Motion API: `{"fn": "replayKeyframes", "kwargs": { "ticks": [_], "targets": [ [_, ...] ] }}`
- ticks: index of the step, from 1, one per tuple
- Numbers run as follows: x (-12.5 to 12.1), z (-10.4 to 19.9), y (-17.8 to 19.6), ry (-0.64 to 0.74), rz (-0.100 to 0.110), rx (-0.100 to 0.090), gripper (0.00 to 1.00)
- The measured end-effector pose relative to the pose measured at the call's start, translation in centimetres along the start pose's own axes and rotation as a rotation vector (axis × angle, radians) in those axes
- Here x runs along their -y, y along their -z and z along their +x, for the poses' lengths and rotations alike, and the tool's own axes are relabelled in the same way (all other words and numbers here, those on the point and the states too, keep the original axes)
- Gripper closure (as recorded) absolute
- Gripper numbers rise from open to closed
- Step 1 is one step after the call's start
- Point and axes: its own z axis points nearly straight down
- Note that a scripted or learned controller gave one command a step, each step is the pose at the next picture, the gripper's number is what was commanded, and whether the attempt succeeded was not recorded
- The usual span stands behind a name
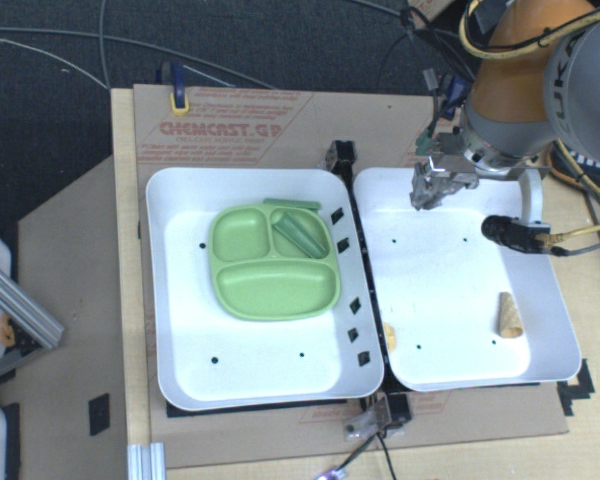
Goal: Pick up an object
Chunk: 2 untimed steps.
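End effector [432, 190], grip state unclear, hovers well apart from the tan wedge [509, 315].

grey arm with orange band reaches in from right; claw [432, 194] points down, hanging low.

The right bin [450, 368] floor is left largely open; the left bin [180, 268] is occupied by a green divided plate [270, 278].
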Motion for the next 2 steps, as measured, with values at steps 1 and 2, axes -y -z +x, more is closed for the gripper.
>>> {"fn": "replayKeyframes", "kwargs": {
  "ticks": [1, 2],
  "targets": [
    [1.5, 6.3, 0.2, 0.002, 0.002, -0.001, 1.0],
    [2.7, 11.6, 1.3, 0.001, 0.0, 0.0, 1.0]
  ]
}}
